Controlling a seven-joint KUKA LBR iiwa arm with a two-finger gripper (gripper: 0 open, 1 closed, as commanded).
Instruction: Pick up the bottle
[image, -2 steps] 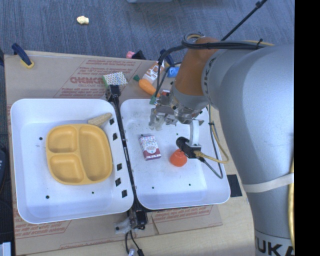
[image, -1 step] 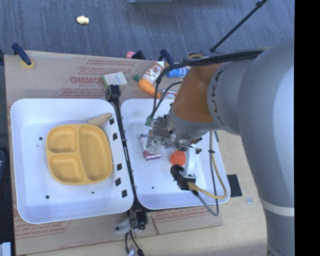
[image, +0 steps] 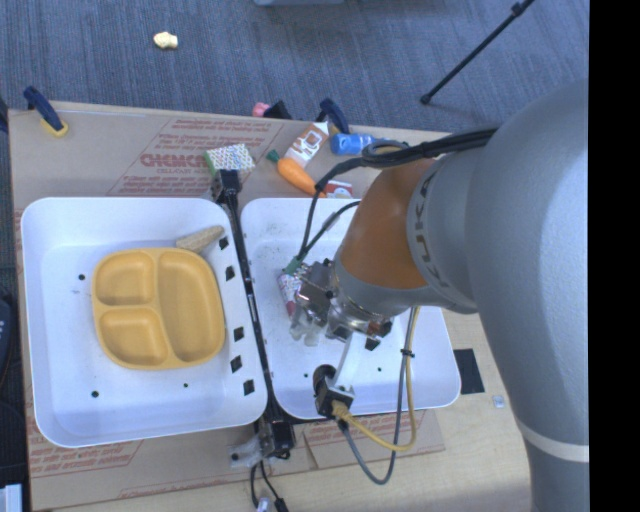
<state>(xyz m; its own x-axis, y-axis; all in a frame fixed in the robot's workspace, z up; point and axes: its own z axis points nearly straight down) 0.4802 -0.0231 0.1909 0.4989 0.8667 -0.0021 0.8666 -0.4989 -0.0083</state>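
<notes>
My two-finger gripper (image: 305, 325) hangs low at centre frame over the right white bin (image: 440, 375); whether it pinches anything, I cannot tell. A small red-patterned bottle-like object (image: 289, 287) lies touching it, probably my target.

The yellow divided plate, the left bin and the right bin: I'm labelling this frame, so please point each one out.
yellow divided plate (image: 158, 306): camera view, on the ridges where its compartments meet.
left bin (image: 60, 400): camera view, on bare white floor near its lower left corner.
right bin (image: 268, 235): camera view, on bare floor near its upper left corner.
</notes>
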